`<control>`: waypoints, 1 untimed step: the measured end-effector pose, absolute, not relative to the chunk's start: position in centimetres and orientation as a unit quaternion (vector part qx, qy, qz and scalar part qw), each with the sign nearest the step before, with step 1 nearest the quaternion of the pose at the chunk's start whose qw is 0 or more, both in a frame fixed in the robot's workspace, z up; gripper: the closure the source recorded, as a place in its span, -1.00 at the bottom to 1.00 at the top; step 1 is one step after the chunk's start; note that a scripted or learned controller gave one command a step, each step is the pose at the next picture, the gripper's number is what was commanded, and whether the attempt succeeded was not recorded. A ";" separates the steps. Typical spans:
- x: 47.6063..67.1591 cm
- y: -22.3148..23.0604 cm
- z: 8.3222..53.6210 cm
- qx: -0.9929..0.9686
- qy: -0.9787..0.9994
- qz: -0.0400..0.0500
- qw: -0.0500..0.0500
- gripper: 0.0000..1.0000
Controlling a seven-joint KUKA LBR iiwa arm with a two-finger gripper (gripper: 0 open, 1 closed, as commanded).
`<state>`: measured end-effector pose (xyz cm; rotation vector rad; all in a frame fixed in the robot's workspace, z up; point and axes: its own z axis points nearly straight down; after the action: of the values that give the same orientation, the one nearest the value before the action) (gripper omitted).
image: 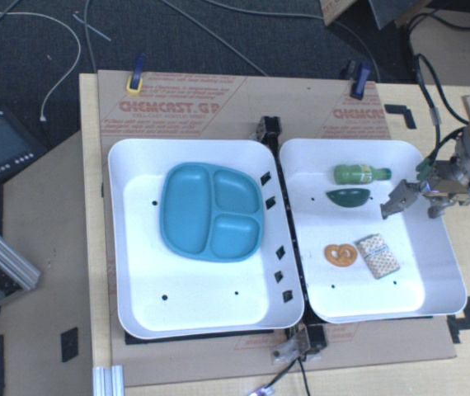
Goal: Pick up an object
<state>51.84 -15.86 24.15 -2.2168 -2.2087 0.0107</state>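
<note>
The right bin [433,299] holds a small green bottle [360,173] lying on its side, a dark green leaf-shaped piece [348,196] just below it, an orange pretzel [340,255] and a silvery patterned packet [378,255]. My gripper [416,202] hangs over the bin's right part, to the right of the leaf-shaped piece and above the packet. Its fingers stand apart, open, with nothing between them.
In the left bin [136,304] lies a blue divided plate [212,211]. A black divider with clips [280,221] runs between the two bins. Cardboard sheets cover the bench at the back, with cables trailing on the floor beyond.
</note>
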 end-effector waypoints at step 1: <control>52.1 -15.8 24.8 -0.707 -0.707 0.000 0.001 -1.00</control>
<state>52.09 -15.83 24.77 -2.2204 -2.2203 0.0001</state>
